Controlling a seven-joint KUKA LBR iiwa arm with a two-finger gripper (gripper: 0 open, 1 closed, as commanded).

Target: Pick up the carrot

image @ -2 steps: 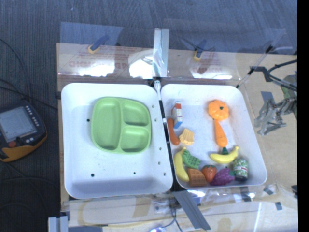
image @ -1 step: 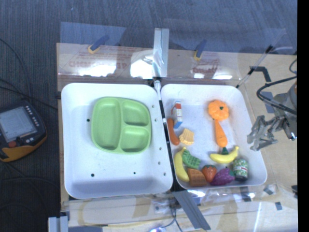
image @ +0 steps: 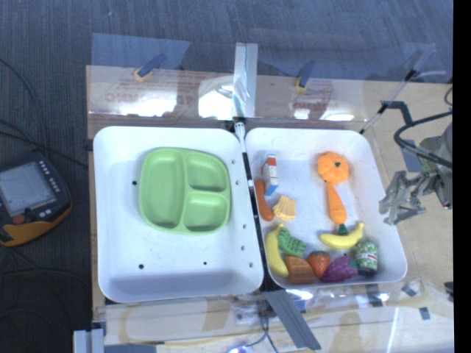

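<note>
The carrot [image: 336,203] is a slim orange toy lying lengthwise in the middle of the right bin [image: 372,160], just below a round orange fruit [image: 333,166] and above a small banana [image: 342,237]. My gripper [image: 397,201] hangs over the right bin's right rim, well to the right of the carrot. It is open and nothing sits between its fingers.
The right bin also holds a sausage [image: 263,199], a small bottle [image: 270,171], a second banana [image: 274,250], a green can [image: 366,256], grapes [image: 338,268] and a strawberry [image: 319,259]. A green divided plate [image: 184,190] lies in the left bin [image: 118,271].
</note>
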